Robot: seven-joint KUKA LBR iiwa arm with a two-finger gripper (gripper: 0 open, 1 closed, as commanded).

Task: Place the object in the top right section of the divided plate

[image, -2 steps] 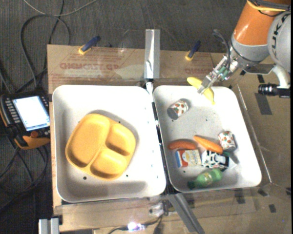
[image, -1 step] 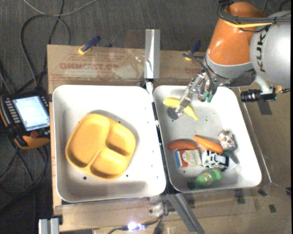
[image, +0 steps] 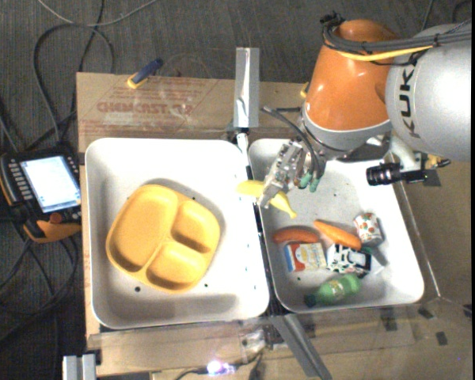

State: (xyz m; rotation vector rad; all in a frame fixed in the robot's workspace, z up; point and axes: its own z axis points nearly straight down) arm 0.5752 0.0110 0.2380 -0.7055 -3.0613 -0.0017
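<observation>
With the gripper (image: 279, 182) apparently clamped on the yellow banana (image: 271, 196) over the wall between the two bins, the carry step is in hand, and next it must travel left to the divided plate (image: 165, 236)'s top right section.

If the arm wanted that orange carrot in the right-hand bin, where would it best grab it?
Probably at the carrot's thick middle, coming straight down from above. It lies flat and slanted, so the fingers should close across its narrow width. The sausage and small carton sit close to its ends, which leaves less room there.
</observation>
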